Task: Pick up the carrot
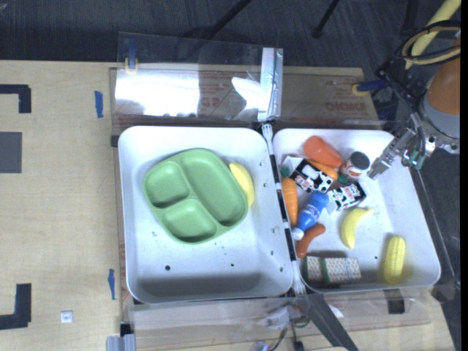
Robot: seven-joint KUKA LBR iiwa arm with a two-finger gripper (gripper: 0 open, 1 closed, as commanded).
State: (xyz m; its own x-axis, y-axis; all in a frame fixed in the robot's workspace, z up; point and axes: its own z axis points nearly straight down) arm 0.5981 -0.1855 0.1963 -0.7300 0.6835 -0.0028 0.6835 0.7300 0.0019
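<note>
**My claw above the right bin's far edge**

My claw (382, 164) hangs over the upper right part of the right bin (428, 258), and nothing sits between its fingers; from here I cannot tell how wide they stand.

The carrot (290, 199) lies against the bin's left wall, a smooth orange taper. Just beside it is a blue bottle (312, 209), and above that a black-and-white spotted toy (314, 178) and a rounded orange lump (322, 151). A curved yellow banana (353, 226), a knobbly ear of corn (394, 257) and a speckled block (333, 268) lie toward the near side.

The left bin (146, 269) holds a glossy green divided plate (194, 194) with a yellow lemon (242, 180) touching its right rim. Both bins are shallow white plastic on a pale wooden bench (51, 218); dark carpet (88, 13) lies beyond.
</note>
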